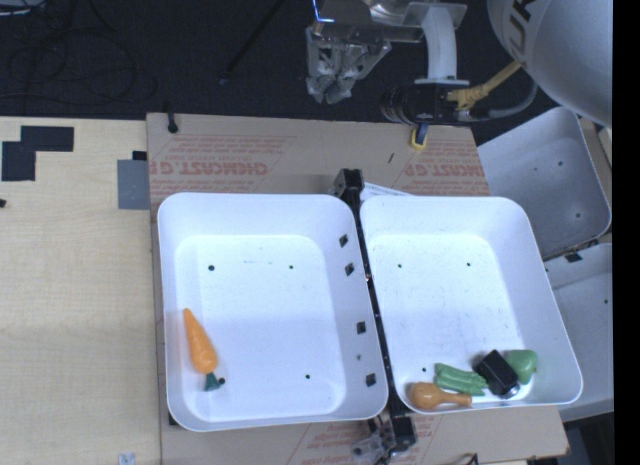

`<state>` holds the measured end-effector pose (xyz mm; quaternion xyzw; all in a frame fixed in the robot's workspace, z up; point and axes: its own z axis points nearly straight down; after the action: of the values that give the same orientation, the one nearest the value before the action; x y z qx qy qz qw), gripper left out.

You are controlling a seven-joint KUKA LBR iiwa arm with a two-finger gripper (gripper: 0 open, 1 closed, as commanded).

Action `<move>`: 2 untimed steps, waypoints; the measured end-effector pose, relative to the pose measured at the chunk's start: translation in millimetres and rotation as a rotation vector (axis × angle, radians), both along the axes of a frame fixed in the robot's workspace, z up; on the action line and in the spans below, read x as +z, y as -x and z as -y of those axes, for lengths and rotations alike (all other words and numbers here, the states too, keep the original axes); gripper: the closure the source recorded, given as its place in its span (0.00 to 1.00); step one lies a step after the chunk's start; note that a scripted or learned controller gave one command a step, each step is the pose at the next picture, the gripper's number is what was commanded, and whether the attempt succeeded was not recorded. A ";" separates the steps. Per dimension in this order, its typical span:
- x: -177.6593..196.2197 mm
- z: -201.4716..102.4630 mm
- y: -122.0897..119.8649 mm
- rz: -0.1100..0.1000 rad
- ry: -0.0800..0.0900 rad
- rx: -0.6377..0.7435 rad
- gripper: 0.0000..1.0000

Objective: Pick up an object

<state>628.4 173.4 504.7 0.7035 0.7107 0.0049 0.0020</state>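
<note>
End effector [335, 78] hangs high at the top of the camera view, above the far edge of the counter [70, 253] and well apart from both bins; nothing between its fingers, and whether they are open or closed cannot be told, too small and dark.

Risks, as judgement: the four items in the right white bin [455, 228] are bunched in the near right corner, touching or overlapping, so a descent there could catch two at once or nudge one away. They also sit tight against the bin wall, which could block a finger. The orange plastic carrot [199, 343] lies alone in the left white bin [250, 218], near the left wall at the front, so it looks the easier pick, though it is rounded and tapered and could roll or slip out.

Looks: the carrot has a small dark green stub at its near end. The right cluster: orange pear-shaped toy [437, 396], green bean-pod toy [460, 379], small black block [497, 372] lying over the others, bright green rounded piece [521, 362].
</note>
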 end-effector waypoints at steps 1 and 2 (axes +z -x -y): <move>34.4 -74.2 -14.3 -0.009 0.003 -0.003 1.00; -18.1 -70.2 -15.1 -0.020 0.008 -0.010 1.00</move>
<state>643.6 243.6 486.6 0.7071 0.7071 -0.0050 -0.0020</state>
